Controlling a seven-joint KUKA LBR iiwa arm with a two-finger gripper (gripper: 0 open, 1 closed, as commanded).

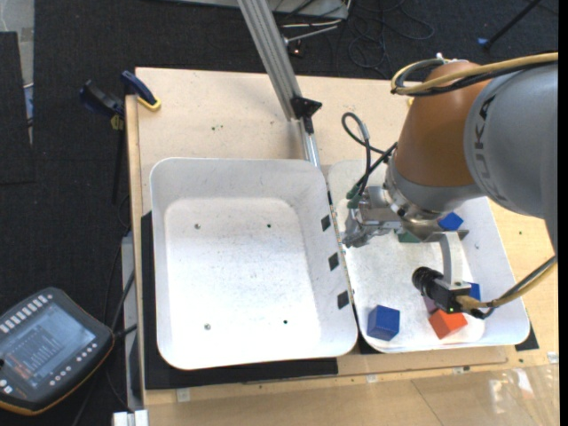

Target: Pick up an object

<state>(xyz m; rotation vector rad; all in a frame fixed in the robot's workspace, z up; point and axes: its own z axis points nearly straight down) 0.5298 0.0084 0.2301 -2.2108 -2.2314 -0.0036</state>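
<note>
A: Grey arm (497,122) with the orange band comes in from the right, hanging over the right bin (506,264). Gripper (364,224) sits low over that bin's left part, close to the wall it shares with the left bin (169,238).

B: Fingers?

A: Can't tell, wrist hardware and cables cover them. Nothing visible between them either.

B: Objects?

A: All in the right bin. Blue cube (384,321) near the front edge, left side, apart from the gripper. Orange block (448,322) further right along the same near edge, a small purple piece (430,305) just beside it. Another blue block (451,223) sits further back, partly under the arm, and a bit of blue (473,292) shows right of the orange block, mostly hidden.

B: Black thing near the orange block?

A: Black cable end (429,282) hanging over the bin, looks attached to the arm, just beside the orange block. Can't tell if it touches.

B: Off the bench?

A: Teach pendant (44,349) on the floor, near left. Blue-and-yellow clamp (124,96) on the bench's far left corner. Metal rail (275,51) runs diagonally from the far side down to between the bins.
</note>
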